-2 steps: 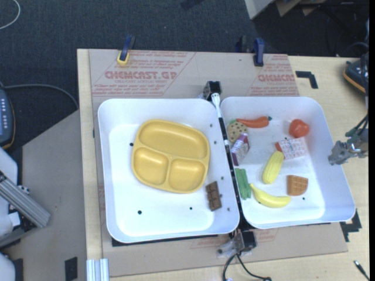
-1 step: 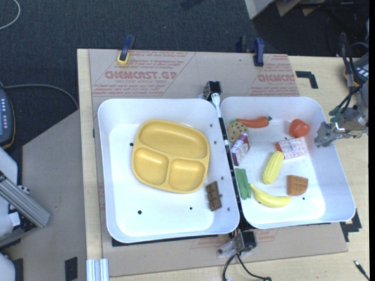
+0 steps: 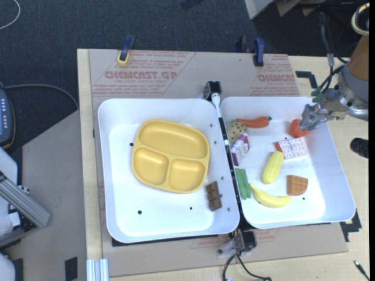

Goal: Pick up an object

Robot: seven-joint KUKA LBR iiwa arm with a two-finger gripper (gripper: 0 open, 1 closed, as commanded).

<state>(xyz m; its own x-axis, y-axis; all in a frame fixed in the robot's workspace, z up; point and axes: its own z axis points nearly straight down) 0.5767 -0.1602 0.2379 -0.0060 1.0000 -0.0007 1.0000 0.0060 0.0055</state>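
Well to the gripper's (image 3: 309,120) left, a yellow divided plate (image 3: 170,156) lies in the left bin (image 3: 111,174). The gripper sits low in the right bin (image 3: 334,174), touching a red object (image 3: 297,128) (grip state unclear). Below it lie a banana (image 3: 269,198), corn cob (image 3: 272,166) and waffle (image 3: 297,185).

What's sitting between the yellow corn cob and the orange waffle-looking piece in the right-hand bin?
In the camera view, nothing: only bare white bin floor separates the yellow corn cob from the orange waffle piece.
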